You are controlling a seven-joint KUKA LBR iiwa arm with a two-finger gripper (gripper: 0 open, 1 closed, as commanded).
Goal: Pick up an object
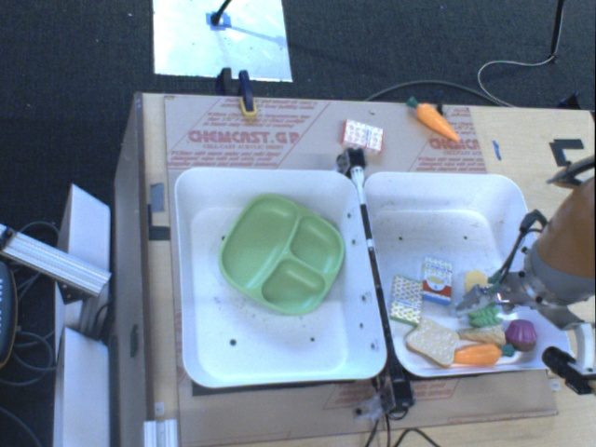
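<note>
Arm enters from right, w/ gripper [477, 296] low over right white bin [438, 198], near its front-right corner. Fingers: can't tell if apart or together; nothing seen held.

Right bin contents, clustered at front: small blue/white carton [437, 280], checkered packet [405, 299], toast slice [433, 342], orange toy carrot [479, 354], green leafy piece [484, 318] just beside gripper, purple round item [521, 332].

Left white bin [200, 250] holds green divided plastic plate [282, 252].

On desk [279, 128] behind bins: second orange carrot [435, 119], small red/white box [362, 136].
</note>
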